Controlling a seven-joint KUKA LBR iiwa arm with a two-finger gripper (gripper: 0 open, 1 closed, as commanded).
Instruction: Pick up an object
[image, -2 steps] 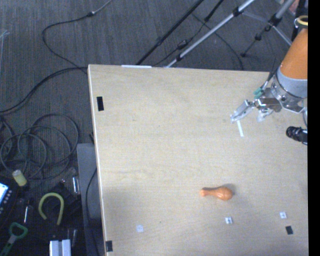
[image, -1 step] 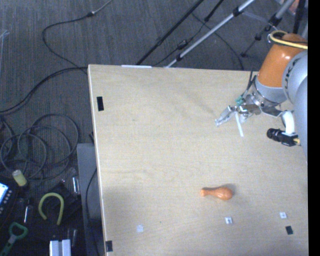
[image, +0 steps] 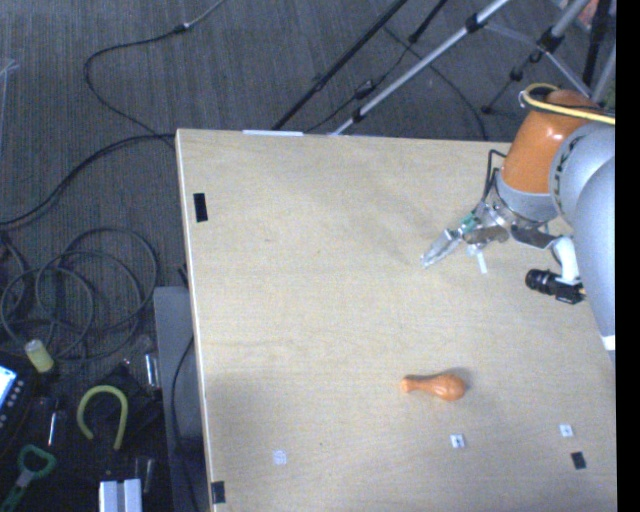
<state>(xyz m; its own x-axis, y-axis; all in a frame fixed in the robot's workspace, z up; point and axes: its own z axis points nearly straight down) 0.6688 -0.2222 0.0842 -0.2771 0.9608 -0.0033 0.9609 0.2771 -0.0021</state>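
Note:
A small orange object (image: 436, 386), shaped like a gourd with a narrow neck pointing left, lies on the tan bench top (image: 320, 300) toward the front right. My gripper (image: 455, 260) hangs over the bench's right side, well behind the orange object and apart from it. Its fingers are spread open, one fingertip (image: 428, 259) reaching left, and nothing sits between them. The grey arm with its orange band (image: 545, 150) comes in from the right.
A black marker (image: 201, 207) sits near the bench's left edge, and small tags (image: 457, 440) (image: 566, 431) lie near the front right. Cables (image: 80, 290) and tools cover the floor to the left. Tripod legs (image: 420, 60) stand behind the bench.

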